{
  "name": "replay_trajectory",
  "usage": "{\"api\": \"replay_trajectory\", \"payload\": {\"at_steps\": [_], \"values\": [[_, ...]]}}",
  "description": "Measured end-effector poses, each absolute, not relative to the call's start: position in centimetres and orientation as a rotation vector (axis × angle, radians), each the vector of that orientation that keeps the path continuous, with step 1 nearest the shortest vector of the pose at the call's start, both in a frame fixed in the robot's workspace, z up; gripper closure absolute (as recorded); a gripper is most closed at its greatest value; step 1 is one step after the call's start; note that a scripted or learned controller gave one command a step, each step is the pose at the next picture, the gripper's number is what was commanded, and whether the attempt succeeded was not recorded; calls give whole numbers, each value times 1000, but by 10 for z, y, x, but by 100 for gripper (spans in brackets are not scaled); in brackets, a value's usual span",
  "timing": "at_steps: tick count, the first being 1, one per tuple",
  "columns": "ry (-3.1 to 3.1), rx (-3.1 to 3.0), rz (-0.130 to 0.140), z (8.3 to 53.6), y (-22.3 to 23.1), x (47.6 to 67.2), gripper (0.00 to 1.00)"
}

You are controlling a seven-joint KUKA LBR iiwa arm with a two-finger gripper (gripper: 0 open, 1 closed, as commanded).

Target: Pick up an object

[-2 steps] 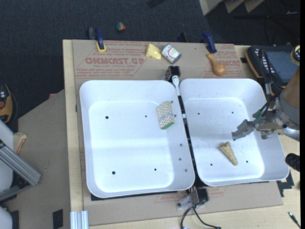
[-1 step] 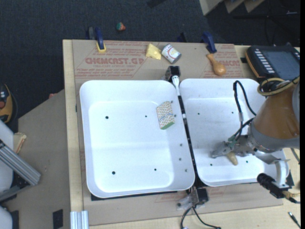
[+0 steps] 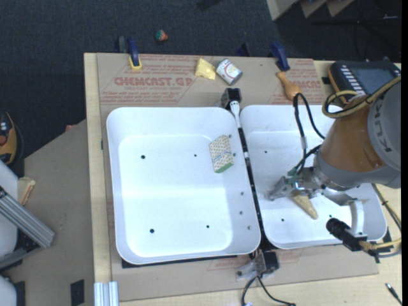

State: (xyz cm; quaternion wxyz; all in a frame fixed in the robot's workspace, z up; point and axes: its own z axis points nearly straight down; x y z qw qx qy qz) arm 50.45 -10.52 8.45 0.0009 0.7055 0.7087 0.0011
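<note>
On your left sits the left bin (image 3: 127,171), shallow and white. Inside it, toward its far right corner, lies a patterned packet (image 3: 221,153), flat on the floor of the bin and just beside the right wall. Nothing touches it.

Beyond the bins, on the far strip of the surface (image 3: 159,78), you have a yellow wedge (image 3: 204,69) and, just right of it, a small white box (image 3: 229,71). A blue clamp (image 3: 133,51) grips the far edge on the left, and a second clamp (image 3: 278,55) grips it further right. An orange-handled tool (image 3: 289,85) lies near that second clamp.

A black strip (image 3: 245,164) runs between the two bins.

The right bin (image 3: 274,123) holds the arm (image 3: 357,145), which reaches in from the right with its orange band above the wrist. The fingers (image 3: 287,187) are low over the middle of this bin, pointing left. They look spread a little, with nothing that you can see between them, though the wrist hides part of them. A tan cone (image 3: 305,204) lies on the bin floor just on the near side of the fingers, close to them but not gripped. A black cable (image 3: 299,116) loops from the arm across the far part of this bin.
</note>
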Motion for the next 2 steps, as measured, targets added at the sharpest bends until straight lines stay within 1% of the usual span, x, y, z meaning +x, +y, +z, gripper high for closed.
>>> {"api": "replay_trajectory", "payload": {"at_steps": [1, 2], "values": [[2216, 2222, -1, 85, -150, 500, 0], [2225, 2225, -2, 84, -126, 478, 0]]}}
